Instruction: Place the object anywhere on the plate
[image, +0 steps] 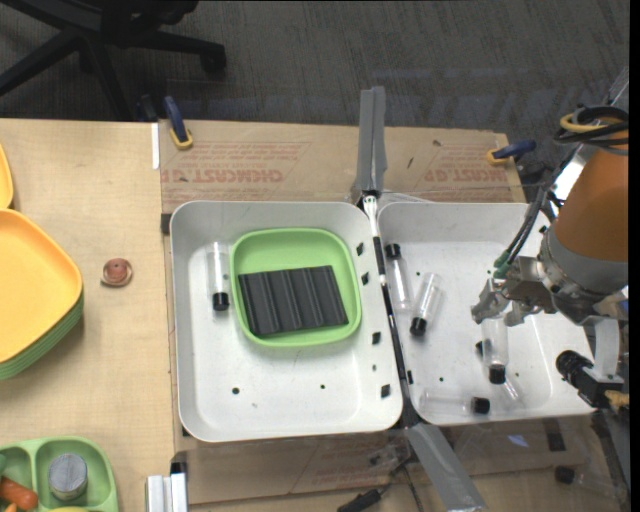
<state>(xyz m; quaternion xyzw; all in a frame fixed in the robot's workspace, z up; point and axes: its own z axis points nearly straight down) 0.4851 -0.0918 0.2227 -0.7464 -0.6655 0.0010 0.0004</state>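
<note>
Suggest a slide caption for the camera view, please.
Claw over clear tubes in the right bin; green plate waits left.

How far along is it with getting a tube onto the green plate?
Nothing looks done yet: the green plate holds a dark ribbed slab, no tube. In hand: the gripper is low in the right bin, above a clear tube. Left: grasping one, carrying it over, setting it down.

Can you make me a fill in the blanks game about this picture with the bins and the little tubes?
1. The plate in the left bin is the colour ____.
2. On the plate lies a dark ridged mat; the tube beside the plate has a ____ cap.
3. The tool is over the ____ bin.

Missing words: green; black; right
</note>
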